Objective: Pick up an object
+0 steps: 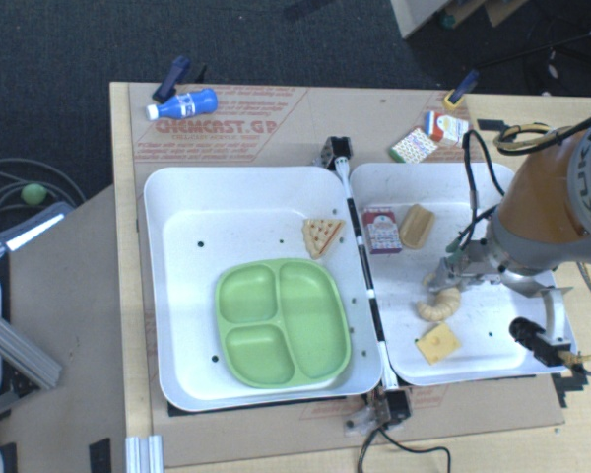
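Observation:
The right bin (414, 371) holds a small red-and-white carton (380, 231), a tan bread piece (417, 226), a pale croissant (439, 306) and a yellow cheese wedge (437, 344). My gripper (447, 278) hangs low at the croissant's upper end, beneath the orange-banded arm (542, 210). In the left bin (177, 264) lie a green divided plate (280, 321) and a waffle-patterned wedge (322, 236).
On the cardboard behind the bins are a blue-and-white bottle (185, 104), a small checked packet (414, 146) and a blue clip (462, 88). A black clamp (337, 151) sits where the bins meet at the back. Black cables loop near the arm at the right.

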`<move>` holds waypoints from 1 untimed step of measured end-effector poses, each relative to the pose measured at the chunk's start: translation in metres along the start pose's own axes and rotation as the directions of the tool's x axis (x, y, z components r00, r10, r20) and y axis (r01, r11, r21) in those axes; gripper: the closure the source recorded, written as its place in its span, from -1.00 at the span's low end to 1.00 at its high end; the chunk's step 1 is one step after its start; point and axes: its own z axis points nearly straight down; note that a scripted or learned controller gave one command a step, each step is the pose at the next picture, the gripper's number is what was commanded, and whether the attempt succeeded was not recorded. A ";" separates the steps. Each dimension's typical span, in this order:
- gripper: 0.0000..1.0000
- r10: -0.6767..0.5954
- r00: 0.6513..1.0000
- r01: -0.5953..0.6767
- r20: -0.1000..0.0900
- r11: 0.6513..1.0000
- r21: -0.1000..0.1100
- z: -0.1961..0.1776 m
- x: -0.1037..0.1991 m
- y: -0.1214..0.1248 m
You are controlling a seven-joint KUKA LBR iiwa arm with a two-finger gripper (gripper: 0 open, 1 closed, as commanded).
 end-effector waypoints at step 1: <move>1.00 -0.002 1.000 0.002 -0.001 1.000 -0.001 -0.091 0.078 0.015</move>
